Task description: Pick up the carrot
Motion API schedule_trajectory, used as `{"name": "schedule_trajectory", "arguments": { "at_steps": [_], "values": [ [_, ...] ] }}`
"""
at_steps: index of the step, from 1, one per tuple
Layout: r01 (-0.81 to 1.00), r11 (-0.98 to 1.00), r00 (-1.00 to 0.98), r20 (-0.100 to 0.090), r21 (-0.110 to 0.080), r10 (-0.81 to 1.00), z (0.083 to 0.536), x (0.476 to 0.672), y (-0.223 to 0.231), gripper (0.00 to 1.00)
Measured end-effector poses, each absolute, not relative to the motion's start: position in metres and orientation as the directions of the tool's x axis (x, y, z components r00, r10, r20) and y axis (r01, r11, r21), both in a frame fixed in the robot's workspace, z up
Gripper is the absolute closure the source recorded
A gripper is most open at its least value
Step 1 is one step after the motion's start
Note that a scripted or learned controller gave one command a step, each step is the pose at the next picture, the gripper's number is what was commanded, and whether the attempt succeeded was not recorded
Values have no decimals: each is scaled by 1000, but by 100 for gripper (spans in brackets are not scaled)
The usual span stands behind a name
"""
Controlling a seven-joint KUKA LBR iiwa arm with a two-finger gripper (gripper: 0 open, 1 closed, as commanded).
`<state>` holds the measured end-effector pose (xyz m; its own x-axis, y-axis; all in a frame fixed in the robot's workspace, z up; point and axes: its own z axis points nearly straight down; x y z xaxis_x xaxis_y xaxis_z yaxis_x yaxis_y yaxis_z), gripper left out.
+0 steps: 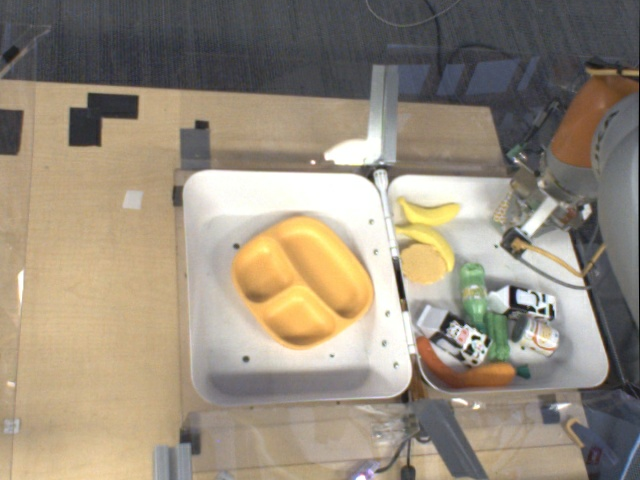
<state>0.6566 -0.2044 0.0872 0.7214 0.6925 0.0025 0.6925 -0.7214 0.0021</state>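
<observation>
The carrot (478,373) is a long orange-red piece lying along the front wall of the right bin (590,363), its left end curving up toward the divider. A black-and-white toy (465,338) overlaps its upper side. My gripper (516,226) hangs over the far right part of that bin, well behind the carrot and apart from it, with the orange-banded arm (590,118) behind it. Nothing shows in the gripper.
The right bin also holds two bananas (428,223), a round tan piece (423,262), a green bottle (473,290), a green stick (498,333) and a white-and-black pack (532,303). A yellow divided plate (300,280) sits in the left bin (210,228).
</observation>
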Motion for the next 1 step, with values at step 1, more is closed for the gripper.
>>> {"name": "schedule_trajectory", "arguments": {
  "at_steps": [1],
  "values": [
    [522, -853, 853, 9, 3, 522, 89, 627, -129, 100]
  ]
}}
